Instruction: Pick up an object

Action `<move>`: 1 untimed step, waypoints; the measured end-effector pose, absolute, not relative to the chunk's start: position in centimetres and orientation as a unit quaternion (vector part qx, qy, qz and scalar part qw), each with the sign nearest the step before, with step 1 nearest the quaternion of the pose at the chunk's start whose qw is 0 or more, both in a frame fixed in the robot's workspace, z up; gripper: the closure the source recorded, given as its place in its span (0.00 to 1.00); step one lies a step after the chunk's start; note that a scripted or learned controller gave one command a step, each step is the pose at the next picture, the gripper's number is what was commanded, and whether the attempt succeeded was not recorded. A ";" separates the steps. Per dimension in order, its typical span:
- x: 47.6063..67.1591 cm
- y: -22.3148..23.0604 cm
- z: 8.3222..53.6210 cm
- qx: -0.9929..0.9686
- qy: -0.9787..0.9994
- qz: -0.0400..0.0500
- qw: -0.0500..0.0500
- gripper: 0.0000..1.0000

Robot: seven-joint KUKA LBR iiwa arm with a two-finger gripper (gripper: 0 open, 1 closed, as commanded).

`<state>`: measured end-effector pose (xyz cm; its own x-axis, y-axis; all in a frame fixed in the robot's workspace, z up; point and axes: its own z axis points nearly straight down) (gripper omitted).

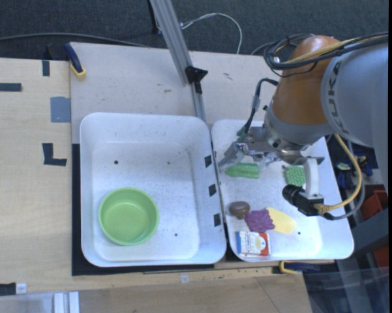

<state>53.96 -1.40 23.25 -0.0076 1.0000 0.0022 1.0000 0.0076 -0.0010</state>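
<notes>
Here, from left to right:
Bench: pale wood-grain top (26,175) with dark tape marks near its left edge.
Left bin: shallow white speckled plastic tray (150,135) with rounded corners.
Bowl: round, smooth green plastic bowl (128,216) near the left bin's front-left corner.
Right bin: matching shallow white tray (313,240).
Gripper: two-finger metal pincer (238,154) low over the right bin's back-left area; whether its fingers are parted or hold anything cannot be told.
Green block: flat, ridged green piece (242,171) just beside the pincer.
Brown lump: small rounded brown object (239,208) near the left wall.
Carton: small red, white and blue printed box (253,243) at the front edge; print unreadable.
Purple piece: knobbly purple object (259,220) touching a smooth yellow shape (284,223).
Arm: grey casing with glossy orange band (303,90).
</notes>
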 end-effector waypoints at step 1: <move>53.2 3.4 22.2 -0.705 -0.709 0.001 0.002 1.00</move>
<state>53.22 3.39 22.16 -0.0061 1.0000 0.0010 1.0000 0.0061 -0.0039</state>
